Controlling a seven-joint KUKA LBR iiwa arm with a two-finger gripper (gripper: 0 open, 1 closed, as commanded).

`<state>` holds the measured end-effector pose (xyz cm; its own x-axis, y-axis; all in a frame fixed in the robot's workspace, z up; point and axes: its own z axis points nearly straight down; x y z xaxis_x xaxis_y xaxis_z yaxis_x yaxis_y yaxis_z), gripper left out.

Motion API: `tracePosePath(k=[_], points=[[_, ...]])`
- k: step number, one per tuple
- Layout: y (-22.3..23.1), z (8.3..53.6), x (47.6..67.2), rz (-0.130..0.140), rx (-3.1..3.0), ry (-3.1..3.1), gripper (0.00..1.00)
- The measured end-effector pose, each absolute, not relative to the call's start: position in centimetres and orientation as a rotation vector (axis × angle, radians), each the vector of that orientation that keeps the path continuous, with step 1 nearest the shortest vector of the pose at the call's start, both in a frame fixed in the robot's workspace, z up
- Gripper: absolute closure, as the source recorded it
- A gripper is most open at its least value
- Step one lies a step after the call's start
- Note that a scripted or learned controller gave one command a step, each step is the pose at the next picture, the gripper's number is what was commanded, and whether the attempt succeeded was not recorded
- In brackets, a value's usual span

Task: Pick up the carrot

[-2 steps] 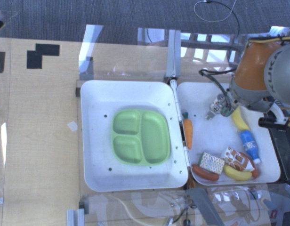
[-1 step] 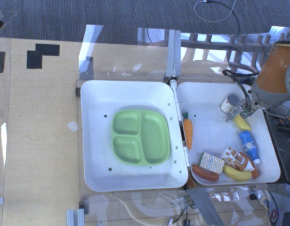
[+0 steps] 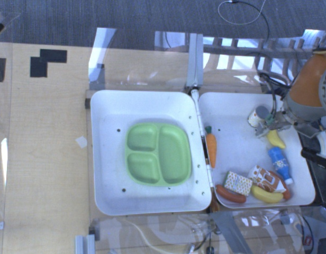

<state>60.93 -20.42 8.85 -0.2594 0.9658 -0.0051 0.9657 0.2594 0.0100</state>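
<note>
Carrot (image 3: pixel 211 148) lying lengthwise along the left wall of the right bin (image 3: pixel 234 103), green top pointing away from the viewer, orange root toward the near edge; it sits just beside the divider between the two bins and apart from the other items. Gripper (image 3: pixel 269 121) poised over the far right part of the same bin, near a small yellow banana (image 3: pixel 276 139) and a blue bottle (image 3: pixel 280 164), well apart from the carrot. Whether the jaws stand wide or narrow cannot be told from this view (the wrist body hides them), and nothing is seen between them.

Step in hand, as judged: the approach. A sound grasp would call for travel leftward across the bin, the jaws turned to close across the carrot's short axis near its thicker middle, and a descent kept slightly off the bin wall, since one finger must fit between carrot and wall. A closing line along the carrot's length would likely slip off.

Arm pose: the grey link with its orange band (image 3: pixel 311 86) enters from the right, bent down over the bin's right rim, wrist pointing downward.

Left bin (image 3: pixel 107 142) holds a green sectioned plate (image 3: pixel 158 153). Near corner of the right bin: a sausage (image 3: pixel 231 194), a patterned packet (image 3: pixel 238 183) and a second banana (image 3: pixel 267 194).
</note>
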Motion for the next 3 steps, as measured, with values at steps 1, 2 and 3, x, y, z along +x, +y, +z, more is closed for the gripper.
tracePosePath(k=[1,2,3], points=[[-19.3,8.9,61.2,0.021,1.897,2.507,0.0],[-19.5,10.2,61.5,0.021,1.881,2.5,1.0],[-17.6,9.0,59.3,0.006,1.72,2.612,1.0]])
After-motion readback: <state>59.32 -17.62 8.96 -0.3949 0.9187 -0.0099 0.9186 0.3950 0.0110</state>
